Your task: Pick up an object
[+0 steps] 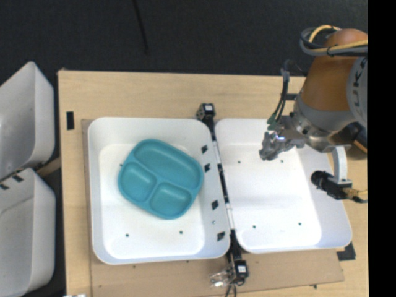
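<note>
The left bin [99,228], well left of the claw [270,152], held the teal divided plate [161,178], lying flat. The claw hung over the right bin [334,228]; its state was impossible to tell.

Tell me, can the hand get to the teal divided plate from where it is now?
Probably yes. The hand is over the right bin, while the teal plate lies alone and uncovered in the left bin, only the low divider between.

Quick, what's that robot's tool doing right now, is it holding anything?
Tool: above the right bin, nothing visibly in it; open or closed cannot be told. The teal plate lies in the left bin.
</note>
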Controlling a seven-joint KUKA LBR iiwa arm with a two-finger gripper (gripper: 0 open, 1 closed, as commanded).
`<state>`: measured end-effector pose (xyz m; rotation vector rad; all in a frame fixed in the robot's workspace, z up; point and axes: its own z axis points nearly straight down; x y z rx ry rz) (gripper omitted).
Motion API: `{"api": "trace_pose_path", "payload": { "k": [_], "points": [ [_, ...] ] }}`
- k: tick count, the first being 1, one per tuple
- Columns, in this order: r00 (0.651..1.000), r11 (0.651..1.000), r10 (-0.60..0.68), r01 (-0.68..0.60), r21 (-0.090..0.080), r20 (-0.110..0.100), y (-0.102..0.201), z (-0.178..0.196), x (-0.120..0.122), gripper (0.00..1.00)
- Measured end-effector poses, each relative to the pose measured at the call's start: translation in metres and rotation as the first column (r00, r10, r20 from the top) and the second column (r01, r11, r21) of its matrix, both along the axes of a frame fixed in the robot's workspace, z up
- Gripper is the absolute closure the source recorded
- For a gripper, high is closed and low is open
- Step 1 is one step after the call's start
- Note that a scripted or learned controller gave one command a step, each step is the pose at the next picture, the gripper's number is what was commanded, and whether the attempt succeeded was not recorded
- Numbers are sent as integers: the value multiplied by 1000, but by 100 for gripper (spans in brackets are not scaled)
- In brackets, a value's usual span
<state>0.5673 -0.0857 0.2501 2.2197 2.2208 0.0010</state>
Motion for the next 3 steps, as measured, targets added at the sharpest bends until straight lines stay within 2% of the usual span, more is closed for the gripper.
{"api": "trace_pose_path", "payload": {
  "k": [3],
  "points": [
    [1000, 1000, -3, 3, -1, -2, -6, -16, 0, 100]
  ]
}}
